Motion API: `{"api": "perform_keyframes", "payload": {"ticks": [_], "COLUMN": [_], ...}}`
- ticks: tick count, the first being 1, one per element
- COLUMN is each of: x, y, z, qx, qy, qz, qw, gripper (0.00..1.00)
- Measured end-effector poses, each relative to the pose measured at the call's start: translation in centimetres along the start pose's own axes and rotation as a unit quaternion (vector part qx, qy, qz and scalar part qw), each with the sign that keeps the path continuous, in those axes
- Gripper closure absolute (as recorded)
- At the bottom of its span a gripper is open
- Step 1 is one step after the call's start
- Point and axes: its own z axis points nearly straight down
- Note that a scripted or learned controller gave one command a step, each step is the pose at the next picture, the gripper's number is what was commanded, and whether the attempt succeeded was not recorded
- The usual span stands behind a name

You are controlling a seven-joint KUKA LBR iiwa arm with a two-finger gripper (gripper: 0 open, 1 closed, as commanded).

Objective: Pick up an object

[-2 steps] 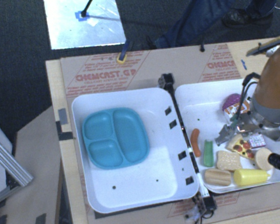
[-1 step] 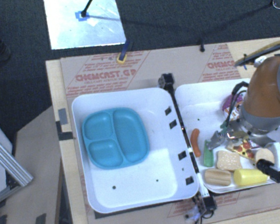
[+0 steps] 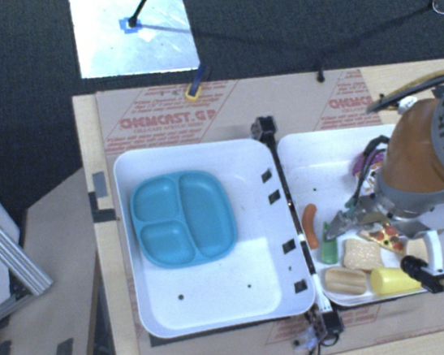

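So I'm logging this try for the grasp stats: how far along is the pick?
Nothing looks picked yet. The gripper is low in the right bin, beside the red sausage and green piece. The bread roll, yellow piece and cracker lie in the bin. The blue tray sits in the left bin. Closing and lifting remain.

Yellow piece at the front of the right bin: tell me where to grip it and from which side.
Grip the yellow piece across its narrow width near the middle, coming straight down from above. It lies flat and long, left to right; the bread roll sits close at its left end and the bin wall runs along its front, so a side approach looks blocked.
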Motion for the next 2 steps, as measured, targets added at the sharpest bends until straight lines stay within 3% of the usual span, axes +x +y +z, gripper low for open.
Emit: {"api": "perform_keyframes", "payload": {"ticks": [1, 2], "x": [0.1, 0.3], "y": [0.3, 0.4], "z": [-1.1, -7.5], "qx": [-0.005, 0.001], "qy": [0.000, 0.002], "qz": [-0.001, -0.003], "qw": [1.0000, 1.0000], "gripper": [1.00, 1.00]}}
